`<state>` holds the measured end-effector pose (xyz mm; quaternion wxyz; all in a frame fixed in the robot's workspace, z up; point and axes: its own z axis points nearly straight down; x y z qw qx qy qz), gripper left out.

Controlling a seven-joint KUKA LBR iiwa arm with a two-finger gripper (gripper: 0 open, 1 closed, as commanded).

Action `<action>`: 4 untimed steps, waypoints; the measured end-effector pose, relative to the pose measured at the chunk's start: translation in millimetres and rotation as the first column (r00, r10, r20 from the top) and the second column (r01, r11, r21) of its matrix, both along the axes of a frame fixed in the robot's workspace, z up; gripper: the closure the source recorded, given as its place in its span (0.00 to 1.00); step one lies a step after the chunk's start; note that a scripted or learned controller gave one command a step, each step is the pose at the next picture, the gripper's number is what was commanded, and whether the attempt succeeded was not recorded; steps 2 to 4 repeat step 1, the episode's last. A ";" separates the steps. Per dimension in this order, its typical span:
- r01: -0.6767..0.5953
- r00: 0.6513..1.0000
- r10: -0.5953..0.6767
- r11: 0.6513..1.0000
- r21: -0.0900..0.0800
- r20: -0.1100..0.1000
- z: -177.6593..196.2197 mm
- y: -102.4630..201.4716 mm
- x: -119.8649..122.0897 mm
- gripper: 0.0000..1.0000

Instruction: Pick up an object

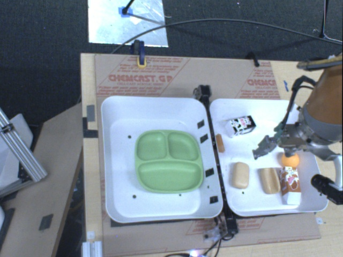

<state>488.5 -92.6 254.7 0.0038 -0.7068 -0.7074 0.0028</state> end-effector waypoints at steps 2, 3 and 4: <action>-0.003 1.000 0.003 1.000 -0.001 0.011 5.2 0.2 1.9 0.00; -0.003 1.000 0.003 1.000 -0.001 0.011 5.2 0.2 1.9 0.00; -0.003 1.000 0.003 1.000 -0.001 0.011 5.2 0.2 1.9 0.00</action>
